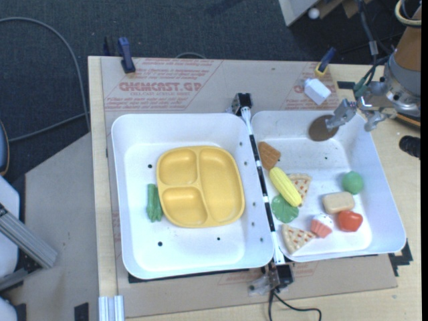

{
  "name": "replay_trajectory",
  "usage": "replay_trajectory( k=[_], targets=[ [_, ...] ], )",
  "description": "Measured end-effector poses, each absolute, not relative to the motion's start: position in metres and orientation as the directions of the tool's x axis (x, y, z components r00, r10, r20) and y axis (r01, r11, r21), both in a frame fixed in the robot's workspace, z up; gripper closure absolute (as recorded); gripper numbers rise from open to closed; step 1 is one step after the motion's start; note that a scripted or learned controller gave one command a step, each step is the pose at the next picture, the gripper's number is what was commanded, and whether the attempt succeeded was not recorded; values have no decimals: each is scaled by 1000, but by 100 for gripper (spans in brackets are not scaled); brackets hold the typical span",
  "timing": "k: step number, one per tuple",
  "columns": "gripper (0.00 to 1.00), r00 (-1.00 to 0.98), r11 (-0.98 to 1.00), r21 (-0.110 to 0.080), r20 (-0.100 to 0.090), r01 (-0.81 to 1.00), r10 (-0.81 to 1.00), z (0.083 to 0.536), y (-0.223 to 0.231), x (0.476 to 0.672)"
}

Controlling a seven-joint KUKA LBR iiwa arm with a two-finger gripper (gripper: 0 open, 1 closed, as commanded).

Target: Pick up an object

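Jaws spread, pinching nothing, poised over right white bin's (374, 172) far rim. Flat brown round disc (324, 128) just beside them, ungrasped. Pick-up entirely pending.

Bright, even light; soft shadows; slightly blurred.

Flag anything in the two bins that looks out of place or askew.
One thing stands out: a green pea pod lies alone in the left bin, beside the yellow plate rather than on it, while the other toy foods, such as the corn and tomato, sit in the right bin. Nothing looks spilled or damaged.
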State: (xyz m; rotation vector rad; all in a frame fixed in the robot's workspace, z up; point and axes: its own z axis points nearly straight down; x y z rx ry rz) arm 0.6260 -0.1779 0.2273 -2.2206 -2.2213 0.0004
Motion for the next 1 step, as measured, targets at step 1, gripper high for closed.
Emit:
replay_trajectory(
  k=[1],
  targets=[
    [0,0,0,1,0,1000,1000,88,-180,560]
  ],
)
